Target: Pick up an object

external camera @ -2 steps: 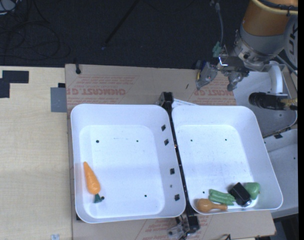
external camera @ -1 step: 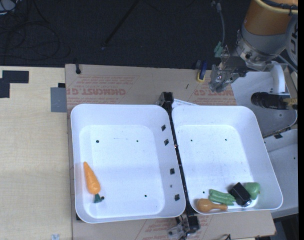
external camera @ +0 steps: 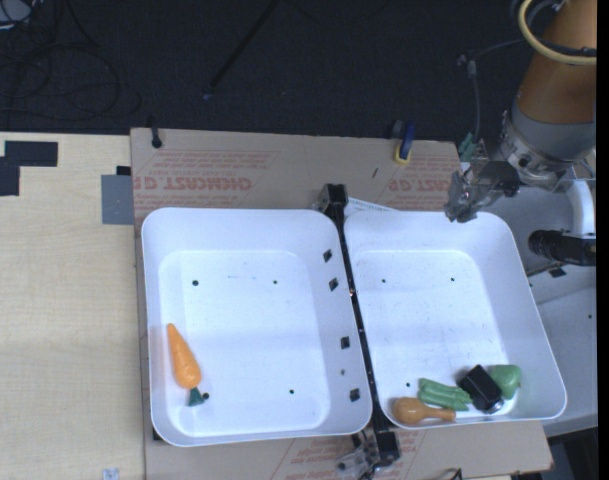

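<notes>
The gripper (external camera: 464, 203) is hanging over the right bin's (external camera: 529, 283) far rim, too small and dark to read. The arm is reaching from upper right. Four objects (external camera: 462, 396) are clustering at that bin's near edge.

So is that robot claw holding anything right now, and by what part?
Nothing shows between the fingers of the gripper, which hangs over the far rim of the right bin.

Fixed overhead camera, slanted down over both bins (external camera: 144, 268)
</notes>
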